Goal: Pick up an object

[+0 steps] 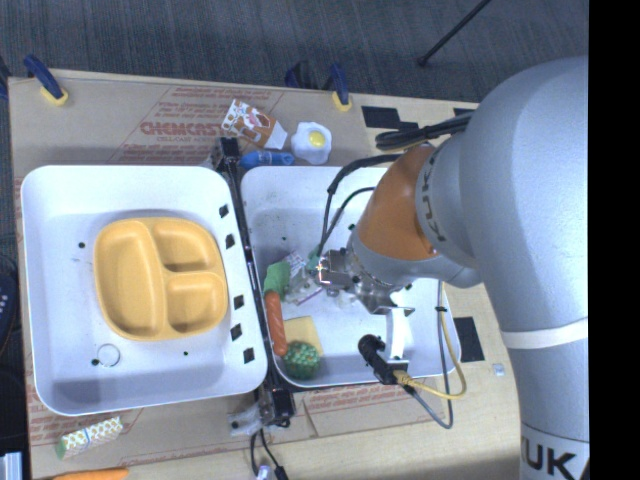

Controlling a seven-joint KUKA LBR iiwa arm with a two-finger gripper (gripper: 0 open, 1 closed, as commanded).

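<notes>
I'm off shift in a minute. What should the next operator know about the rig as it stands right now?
Pincer: low over the right bin, by the green item; its state can't be told.
Right bin: carrot, yellow block, green ball and the green item along its left side.
Left bin: yellow tray.
Done: no pick to be seen.
Left: grasp an object and lift it.

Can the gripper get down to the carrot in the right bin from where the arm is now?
Probably yes. The carrot lies uncovered along the right bin's left wall, beside the arm's wrist. That wall and the yellow block crowd it, so finger room looks tight.
</notes>
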